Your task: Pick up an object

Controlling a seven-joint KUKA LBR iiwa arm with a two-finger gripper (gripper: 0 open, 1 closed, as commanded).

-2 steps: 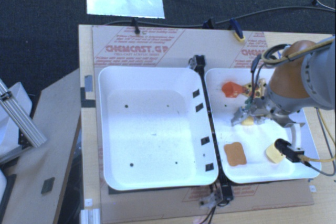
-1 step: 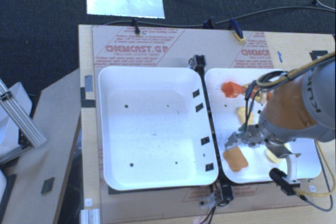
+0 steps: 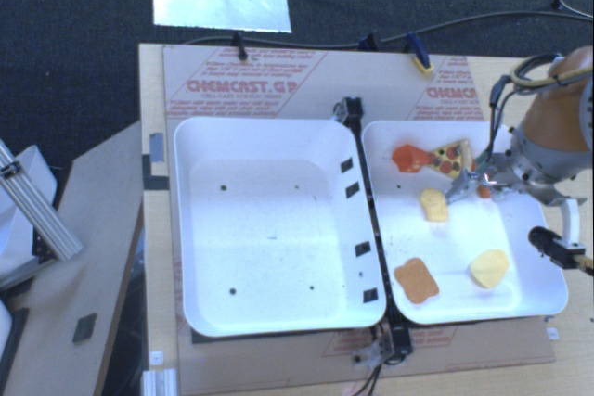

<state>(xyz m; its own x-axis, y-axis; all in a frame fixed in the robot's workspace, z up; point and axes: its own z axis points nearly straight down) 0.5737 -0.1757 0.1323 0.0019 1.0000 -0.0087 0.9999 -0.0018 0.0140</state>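
The gripper (image 3: 467,184) is low in the right bin (image 3: 529,292) near its far edge, between the pizza slice (image 3: 451,159) and a yellow block (image 3: 433,204), likely lining up a grasp, though whether it is open or closed I cannot tell.

Pizza slice (image 3: 451,159) lies flat beside red piece (image 3: 408,159).

Left bin (image 3: 269,236): white, black dots on floor. Right bin (image 3: 529,287): white. Pizza slice (image 3: 451,159): yellow with red spots. Blob (image 3: 408,159) beside it: red-orange. Small chunk (image 3: 433,204): pale yellow. Toast piece (image 3: 416,280): orange-brown. Round piece (image 3: 489,268): yellow. Surface (image 3: 241,83): tan, red lettering. Arm (image 3: 557,121): grey, orange band. Floor (image 3: 74,32): dark blue.
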